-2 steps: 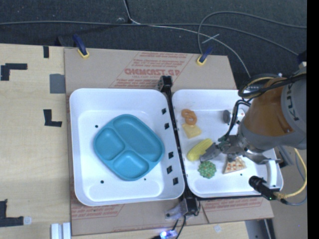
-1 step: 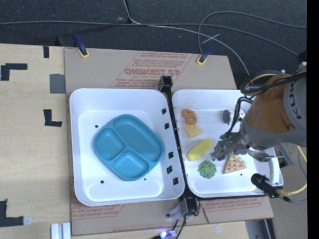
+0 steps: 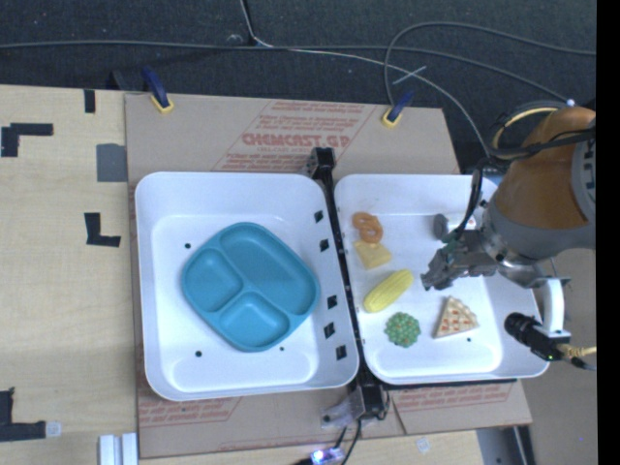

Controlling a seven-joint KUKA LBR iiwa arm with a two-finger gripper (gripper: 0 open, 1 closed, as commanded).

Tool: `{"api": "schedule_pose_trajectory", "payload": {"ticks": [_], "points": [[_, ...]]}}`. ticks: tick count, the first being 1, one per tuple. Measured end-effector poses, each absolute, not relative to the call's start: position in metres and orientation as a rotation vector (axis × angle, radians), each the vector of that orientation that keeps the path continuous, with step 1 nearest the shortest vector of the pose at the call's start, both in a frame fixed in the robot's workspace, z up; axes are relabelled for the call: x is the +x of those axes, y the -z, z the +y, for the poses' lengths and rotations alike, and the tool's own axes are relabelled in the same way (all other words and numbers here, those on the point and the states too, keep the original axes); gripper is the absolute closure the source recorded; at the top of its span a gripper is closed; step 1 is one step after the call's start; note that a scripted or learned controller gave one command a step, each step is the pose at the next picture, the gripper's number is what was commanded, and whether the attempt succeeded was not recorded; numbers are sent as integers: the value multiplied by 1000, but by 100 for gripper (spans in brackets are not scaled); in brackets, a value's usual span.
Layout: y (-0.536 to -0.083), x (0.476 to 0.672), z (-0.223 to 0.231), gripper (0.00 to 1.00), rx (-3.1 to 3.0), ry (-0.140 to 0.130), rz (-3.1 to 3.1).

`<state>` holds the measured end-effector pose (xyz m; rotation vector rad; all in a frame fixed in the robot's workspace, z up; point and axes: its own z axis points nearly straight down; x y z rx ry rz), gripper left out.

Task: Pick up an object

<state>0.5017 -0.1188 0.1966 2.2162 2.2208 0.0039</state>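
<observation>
The right bin (image 3: 484,361) holds several toy foods: an orange pretzel (image 3: 367,227), a pale yellow cheese chunk (image 3: 374,254), a yellow corn cob (image 3: 387,290), a green broccoli (image 3: 402,329) and a pizza slice (image 3: 453,318). My gripper (image 3: 438,275) hangs low over the middle of this bin, right of the corn cob and just above the pizza slice. Nothing shows between its dark fingers.
In the left bin (image 3: 155,260) lies a blue divided plate (image 3: 249,285). A black divider with clips (image 3: 332,260) runs between the bins. Cables cross the dark floor behind the cardboard sheet (image 3: 291,134). The arm's orange band (image 3: 542,182) looms over the right bin's far right side.
</observation>
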Motion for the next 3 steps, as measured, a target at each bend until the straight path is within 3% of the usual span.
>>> {"api": "schedule_pose_trajectory", "payload": {"ticks": [1,2,3], "points": [[-219,502,-119,100,2219,-1,2221],[-226,525,-61,100,2214,-2,2231],[-227,535,-4,100,2214,0,2232]]}}
